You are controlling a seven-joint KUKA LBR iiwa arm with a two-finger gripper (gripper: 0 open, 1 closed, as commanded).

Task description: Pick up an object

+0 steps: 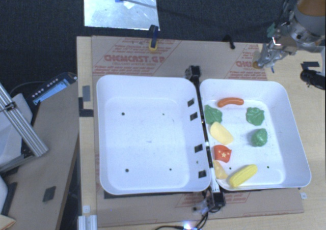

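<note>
The gripper (266, 62) is hanging above the bench beyond the right bin's (290, 103) far rim, holding nothing; whether it is released or clenched cannot be told. The pickable items are lying in the right bin: an orange sausage (231, 102), green pieces (255, 116), a yellow corn cob (243, 175). The approach step is judged to be in hand: the next move calls for travelling inward over one item, then descending. The arm (309, 7) is entering from the right, wrist pointing downward.
</note>
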